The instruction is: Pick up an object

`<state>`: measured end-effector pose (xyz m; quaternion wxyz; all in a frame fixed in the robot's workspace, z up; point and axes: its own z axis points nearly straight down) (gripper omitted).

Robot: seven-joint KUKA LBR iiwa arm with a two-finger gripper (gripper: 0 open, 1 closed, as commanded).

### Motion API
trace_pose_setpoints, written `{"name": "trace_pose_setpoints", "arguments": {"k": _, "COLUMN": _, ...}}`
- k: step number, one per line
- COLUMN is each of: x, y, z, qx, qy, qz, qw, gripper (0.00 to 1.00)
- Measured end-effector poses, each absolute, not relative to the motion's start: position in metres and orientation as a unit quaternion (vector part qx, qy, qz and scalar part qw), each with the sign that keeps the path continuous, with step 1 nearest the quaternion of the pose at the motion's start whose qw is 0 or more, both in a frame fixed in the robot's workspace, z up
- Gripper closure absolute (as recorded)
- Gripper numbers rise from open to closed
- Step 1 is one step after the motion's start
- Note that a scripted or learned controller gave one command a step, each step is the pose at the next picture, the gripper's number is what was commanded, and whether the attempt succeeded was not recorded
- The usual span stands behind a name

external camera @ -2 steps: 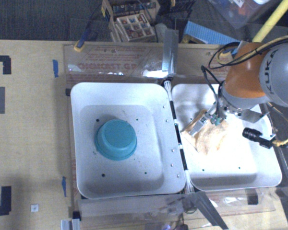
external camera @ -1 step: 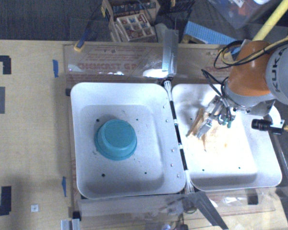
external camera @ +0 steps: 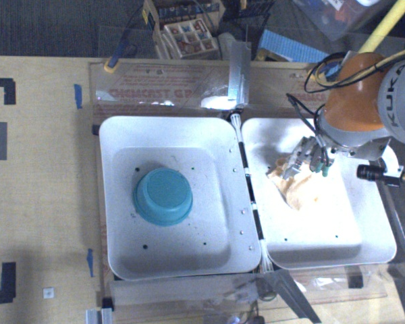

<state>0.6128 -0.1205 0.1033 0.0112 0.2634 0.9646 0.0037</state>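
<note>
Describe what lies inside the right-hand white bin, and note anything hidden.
Inside the right bin lies a tan, crumpled object, with the gripper at its upper end. The part of the object beneath the gripper is covered.

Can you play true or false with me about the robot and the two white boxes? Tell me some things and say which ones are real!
1. A blue bowl sits upside down in the left bin. True.
2. The robot's gripper is over the left bin. False: it is over the right bin.
3. A tan, crumpled thing lies in the right bin, just under the gripper. True.
4. The blue bowl is touching the tan thing. False: they are apart, in different bins.
5. The arm has an orange part above its wrist. True.
</note>
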Motion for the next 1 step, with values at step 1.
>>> {"name": "trace_pose_setpoints", "arguments": {"k": 1, "x": 0.6460, "y": -0.0888, "z": 0.1856, "qx": 0.453, "qy": 0.891, "qz": 0.0005, "qw": 0.003, "gripper": 1.00}}
